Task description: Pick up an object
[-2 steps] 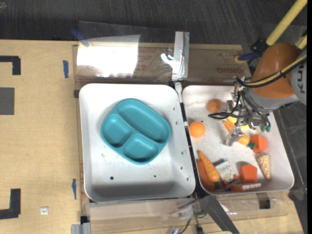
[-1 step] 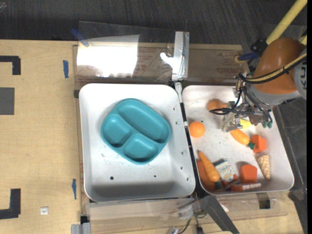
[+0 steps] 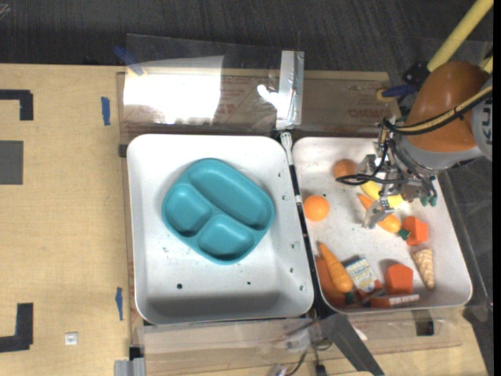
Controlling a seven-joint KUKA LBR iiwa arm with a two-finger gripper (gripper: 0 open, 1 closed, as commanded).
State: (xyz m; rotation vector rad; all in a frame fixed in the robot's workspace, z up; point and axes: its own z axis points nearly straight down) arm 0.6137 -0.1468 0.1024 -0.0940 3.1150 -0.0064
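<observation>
1. Camera view: pick not done. The gripper is low in the right bin, over a cluster of small toys. I see nothing lifted clear of the bin floor.
2. Jaw state: cannot tell; cables and toy clutter mask the tips.
3. Likely target: the yellow piece, directly under or against the tips; contact unclear. The orange ball lies apart, toward the left bin, which holds a teal divided plate.
4. Remaining, by my judgement: secure grasp, then lift.

orange ball | right bin | left side, resting loose
</observation>
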